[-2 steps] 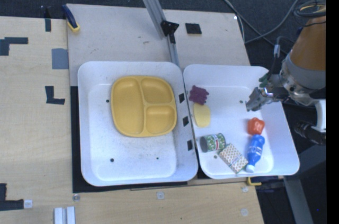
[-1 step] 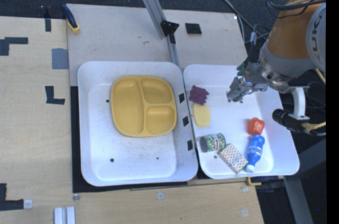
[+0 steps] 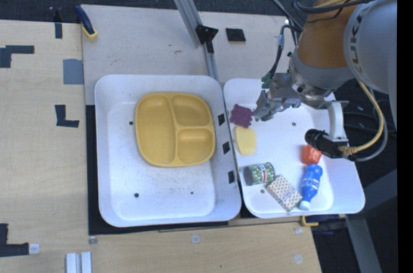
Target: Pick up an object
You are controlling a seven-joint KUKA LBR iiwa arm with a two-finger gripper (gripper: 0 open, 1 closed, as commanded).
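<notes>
Two white bins (side by side), one yellow tray, six small objects.

The grey arm entered from the right, its orange band sitting above the wrist. The wrist bent downward and to the left, carrying the pincer low at the arm's leftmost end. Black and yellow cables looped beside the wrist.
</notes>
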